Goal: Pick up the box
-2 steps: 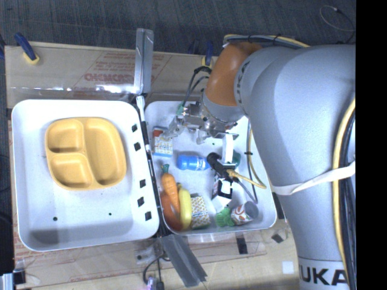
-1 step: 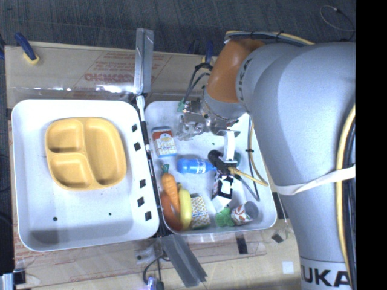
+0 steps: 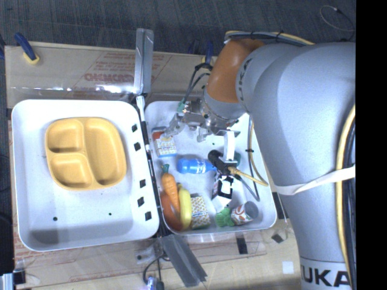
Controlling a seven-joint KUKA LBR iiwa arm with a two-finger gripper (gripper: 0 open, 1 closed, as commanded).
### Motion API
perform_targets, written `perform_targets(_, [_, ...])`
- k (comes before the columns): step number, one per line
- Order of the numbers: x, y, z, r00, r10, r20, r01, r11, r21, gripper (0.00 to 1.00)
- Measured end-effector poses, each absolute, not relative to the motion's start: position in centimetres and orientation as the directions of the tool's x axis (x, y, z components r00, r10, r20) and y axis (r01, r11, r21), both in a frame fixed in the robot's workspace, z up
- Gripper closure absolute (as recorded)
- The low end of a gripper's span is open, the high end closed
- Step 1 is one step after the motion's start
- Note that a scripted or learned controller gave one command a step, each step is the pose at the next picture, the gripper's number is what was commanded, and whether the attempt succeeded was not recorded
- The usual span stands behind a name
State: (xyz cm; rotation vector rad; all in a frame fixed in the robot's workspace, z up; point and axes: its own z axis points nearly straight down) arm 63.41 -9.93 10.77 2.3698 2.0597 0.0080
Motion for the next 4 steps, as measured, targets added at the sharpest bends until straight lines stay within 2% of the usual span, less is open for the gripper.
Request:
perform_targets(1, [63.4, -9.9, 10.8, 0.139, 0.990, 0.003, 0.990, -0.139, 0.005, 0.00])
perform_targets(2, [64.4, -9.7, 9.6, 0.580, 0.815, 0.003, 0.815, -0.580, 0.002, 0.00])
perform_targets(3, [64.5, -9.5, 10.7, 0.572, 0.821, 0.005, 0.821, -0.572, 0.003, 1.00])
perform_targets(4, [63.1, -11.5, 15.9, 0.434, 0.901, 0.000, 0.901, -0.434, -0.002, 1.00])
